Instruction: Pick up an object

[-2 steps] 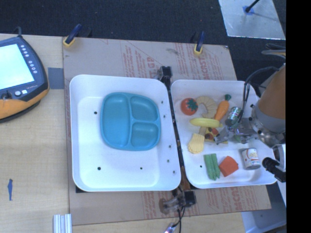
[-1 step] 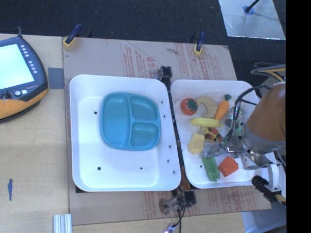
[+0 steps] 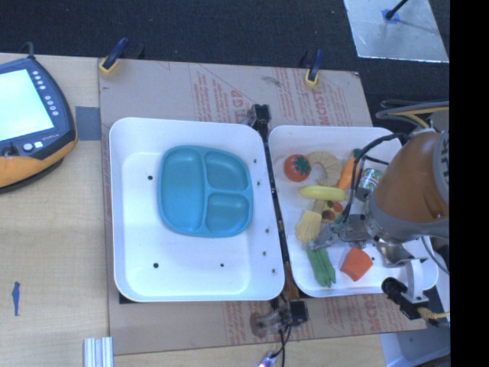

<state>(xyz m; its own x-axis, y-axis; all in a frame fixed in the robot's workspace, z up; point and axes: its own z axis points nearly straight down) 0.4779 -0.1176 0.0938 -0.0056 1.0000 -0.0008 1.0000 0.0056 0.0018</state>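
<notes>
Several toy foods lie in the right white bin (image 3: 306, 285): a red tomato (image 3: 297, 167), a yellow banana (image 3: 322, 193), a pale corn piece (image 3: 308, 224), a green vegetable (image 3: 322, 267), an orange block (image 3: 356, 264), a carrot (image 3: 346, 174) and a tan round piece (image 3: 325, 161). My gripper (image 3: 327, 238) is low in this bin, between the corn piece and the green vegetable, with the orange block just to its right. Nothing can be seen held in it. The arm's orange band (image 3: 412, 178) covers the bin's right part.
The left white bin (image 3: 130, 274) holds a blue divided plate (image 3: 205, 191). A tablet with an orange case (image 3: 30, 125) sits at the bench's far left. Clamps (image 3: 113, 56) (image 3: 312, 69) pin the cardboard sheet at the back. Cables run over the right bin's far right corner (image 3: 374, 147).
</notes>
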